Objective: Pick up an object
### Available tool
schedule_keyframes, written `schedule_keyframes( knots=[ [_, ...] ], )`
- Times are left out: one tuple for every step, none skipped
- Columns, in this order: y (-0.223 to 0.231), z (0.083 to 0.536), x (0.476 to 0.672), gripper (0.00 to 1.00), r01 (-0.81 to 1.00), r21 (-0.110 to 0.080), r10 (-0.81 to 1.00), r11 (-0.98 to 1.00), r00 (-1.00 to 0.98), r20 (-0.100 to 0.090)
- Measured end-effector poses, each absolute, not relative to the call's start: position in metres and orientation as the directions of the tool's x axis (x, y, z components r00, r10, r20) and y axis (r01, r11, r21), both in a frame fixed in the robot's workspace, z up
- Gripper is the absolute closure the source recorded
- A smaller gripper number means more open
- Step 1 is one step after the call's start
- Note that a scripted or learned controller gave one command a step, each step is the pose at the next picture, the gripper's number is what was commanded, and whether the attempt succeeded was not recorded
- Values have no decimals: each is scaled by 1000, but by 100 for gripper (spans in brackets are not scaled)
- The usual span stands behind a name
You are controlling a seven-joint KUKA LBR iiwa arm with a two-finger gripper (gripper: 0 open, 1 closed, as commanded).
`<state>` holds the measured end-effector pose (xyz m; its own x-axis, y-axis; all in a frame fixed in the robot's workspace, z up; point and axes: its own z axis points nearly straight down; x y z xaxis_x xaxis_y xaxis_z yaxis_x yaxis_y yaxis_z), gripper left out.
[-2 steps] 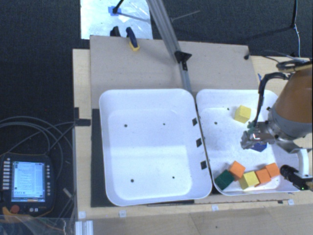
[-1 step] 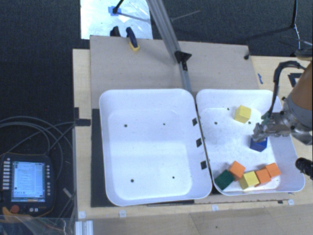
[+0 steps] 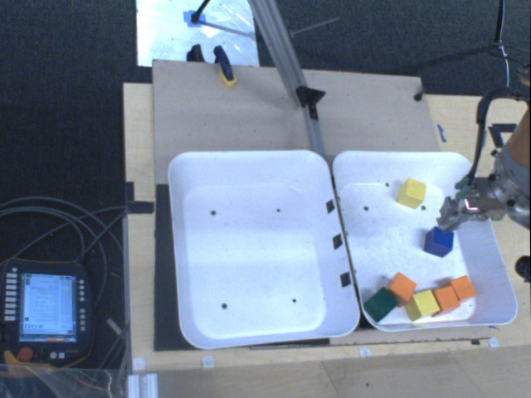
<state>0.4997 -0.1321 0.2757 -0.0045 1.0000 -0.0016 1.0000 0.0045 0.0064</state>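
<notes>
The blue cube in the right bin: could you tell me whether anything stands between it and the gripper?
Nothing visible does. The gripper sits just above the blue cube in the right bin. The yellow cube lies off to the side, and the other cubes cluster along the bin's near edge.

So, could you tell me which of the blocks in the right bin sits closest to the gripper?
The blue block, directly below the gripper. The yellow block sits farther left, and the rest cluster along the bin's bottom edge.

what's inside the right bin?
Right bin: yellow cube, blue cube, and a near-edge cluster: green, yellow, three orange. Gripper hides the floor beneath it.
</notes>
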Motion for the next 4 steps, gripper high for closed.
schedule_keyframes(
  knots=[
    [-71, 270, 514, 100, 1000, 3, 1000, 11, -11, 1],
    [-14, 273, 522, 100, 1000, 3, 1000, 12, -12, 2],
    [32, 254, 527, 100, 1000, -1, 1000, 10, -10, 2],
    [86, 259, 526, 100, 1000, 2, 1000, 12, -12, 3]
  ],
)
